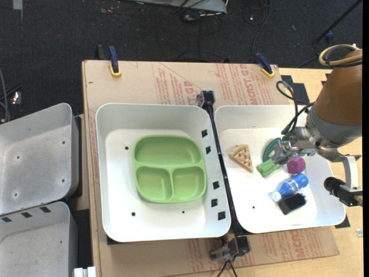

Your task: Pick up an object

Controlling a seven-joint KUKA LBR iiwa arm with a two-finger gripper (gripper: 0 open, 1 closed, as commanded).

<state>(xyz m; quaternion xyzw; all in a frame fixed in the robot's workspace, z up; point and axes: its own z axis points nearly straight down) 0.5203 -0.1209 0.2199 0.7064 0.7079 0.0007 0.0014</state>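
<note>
The right bin (253, 221) holds several small objects. A tan pizza-slice toy (241, 157) lies at its left. A green piece (267, 167) rests near the middle, with a teal curved piece (271, 149) just above it. A purple ball (296, 165), a blue bottle (290, 187) and a black block (292, 203) lie further right and nearer the front. My gripper (282, 153) hangs low over the bin, right at the green piece's upper right end and just left of the purple ball. The wrist hides where it meets the green piece.
The left bin (109, 212) carries a light green divided plate (170, 168). A black divider (218, 160) runs between the two bins. The grey arm with its orange band (341, 100) covers the right bin's far right corner. Grey trays (34, 149) lie off the bench at left.
</note>
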